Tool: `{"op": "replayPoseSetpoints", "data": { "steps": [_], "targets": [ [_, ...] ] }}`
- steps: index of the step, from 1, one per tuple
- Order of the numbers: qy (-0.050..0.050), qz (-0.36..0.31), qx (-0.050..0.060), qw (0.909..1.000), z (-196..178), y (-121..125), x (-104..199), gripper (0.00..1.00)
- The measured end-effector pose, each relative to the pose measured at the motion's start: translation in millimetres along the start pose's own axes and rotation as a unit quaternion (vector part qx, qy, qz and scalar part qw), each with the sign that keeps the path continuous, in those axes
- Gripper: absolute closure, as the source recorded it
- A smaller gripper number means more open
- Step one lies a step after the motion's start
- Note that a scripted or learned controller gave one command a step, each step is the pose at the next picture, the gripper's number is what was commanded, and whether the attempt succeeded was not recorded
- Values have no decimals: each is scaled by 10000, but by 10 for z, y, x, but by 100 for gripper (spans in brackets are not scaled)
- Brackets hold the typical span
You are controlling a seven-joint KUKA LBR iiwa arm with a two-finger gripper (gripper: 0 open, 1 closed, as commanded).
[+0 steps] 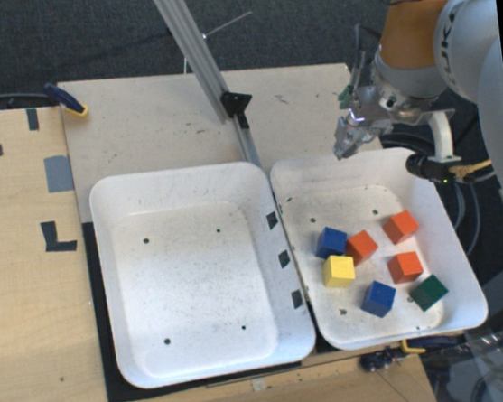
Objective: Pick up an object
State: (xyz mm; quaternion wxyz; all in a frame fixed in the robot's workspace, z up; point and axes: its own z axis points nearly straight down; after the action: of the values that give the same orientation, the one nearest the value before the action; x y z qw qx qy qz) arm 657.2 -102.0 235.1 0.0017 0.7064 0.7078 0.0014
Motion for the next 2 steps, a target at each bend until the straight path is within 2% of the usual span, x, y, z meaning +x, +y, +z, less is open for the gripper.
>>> {"op": "replayPoseSetpoints", "data": {
  "steps": [1, 2],
  "targets": [
    [8, -20, 32, 10000, -17, -180, 532, 100],
    [8, -22, 35, 10000, 83, -180, 1036, 100]
  ]
}}
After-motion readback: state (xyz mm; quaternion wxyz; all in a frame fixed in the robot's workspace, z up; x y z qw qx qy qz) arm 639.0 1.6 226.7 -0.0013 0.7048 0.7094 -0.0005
